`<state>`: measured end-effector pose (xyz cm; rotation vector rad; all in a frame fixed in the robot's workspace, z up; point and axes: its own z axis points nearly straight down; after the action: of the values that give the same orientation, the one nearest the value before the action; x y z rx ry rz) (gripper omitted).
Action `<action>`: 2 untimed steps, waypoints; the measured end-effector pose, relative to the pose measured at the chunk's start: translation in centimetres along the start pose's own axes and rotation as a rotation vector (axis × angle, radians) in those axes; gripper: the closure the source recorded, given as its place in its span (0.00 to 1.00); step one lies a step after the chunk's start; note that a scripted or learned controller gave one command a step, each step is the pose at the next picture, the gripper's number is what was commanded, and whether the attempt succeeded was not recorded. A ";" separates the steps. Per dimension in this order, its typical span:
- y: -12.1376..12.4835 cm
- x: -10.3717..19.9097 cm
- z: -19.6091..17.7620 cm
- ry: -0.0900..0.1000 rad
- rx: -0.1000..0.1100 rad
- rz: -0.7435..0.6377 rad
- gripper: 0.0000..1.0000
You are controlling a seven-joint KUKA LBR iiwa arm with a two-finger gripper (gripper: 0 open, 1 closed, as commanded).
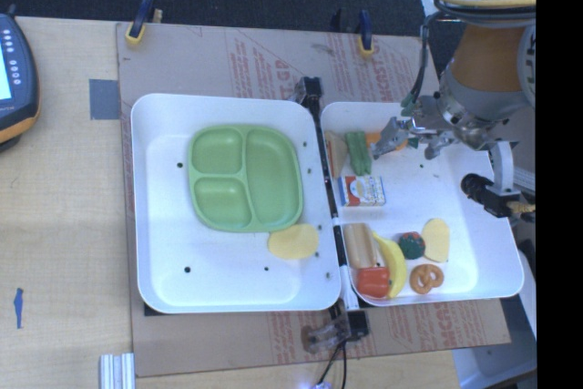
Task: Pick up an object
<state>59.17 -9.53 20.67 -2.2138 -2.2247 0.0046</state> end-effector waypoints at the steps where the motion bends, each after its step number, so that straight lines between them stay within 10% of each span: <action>1: 4.4 -5.2 10.6 -0.003 0.004 0.002 0.00; 2: 4.8 -12.1 11.5 -0.003 -0.003 0.006 0.00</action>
<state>63.98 -21.59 9.18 -2.2230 -2.2215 0.0050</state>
